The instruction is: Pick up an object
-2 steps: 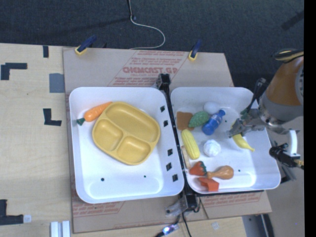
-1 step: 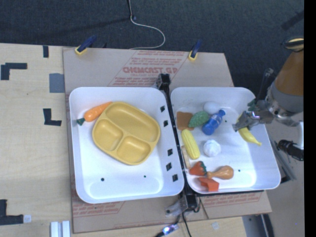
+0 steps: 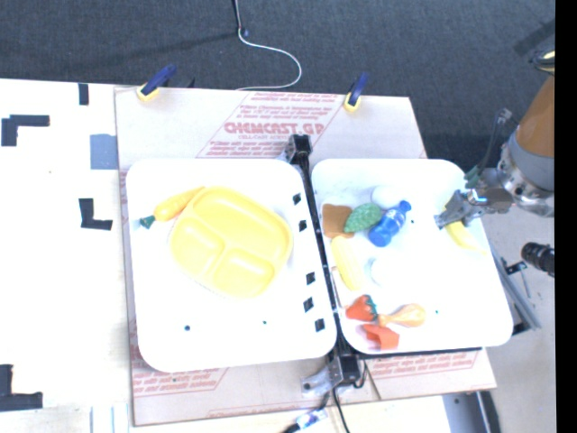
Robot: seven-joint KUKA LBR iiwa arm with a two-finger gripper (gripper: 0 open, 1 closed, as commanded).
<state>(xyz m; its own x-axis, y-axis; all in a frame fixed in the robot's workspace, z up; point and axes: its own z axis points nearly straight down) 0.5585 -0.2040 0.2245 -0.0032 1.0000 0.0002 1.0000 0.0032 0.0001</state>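
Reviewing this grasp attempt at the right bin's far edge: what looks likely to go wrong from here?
The gripper sits over a small yellow object lying close to the right bin's side wall, so a finger may hit the rim or nudge the piece away instead of closing on it. The object is partly hidden under the gripper, so alignment is hard to judge; it may come up with nothing.

The bench (image 3: 54, 269) carries a printed board (image 3: 270, 129), with two white bins (image 3: 162, 332) side by side on it.
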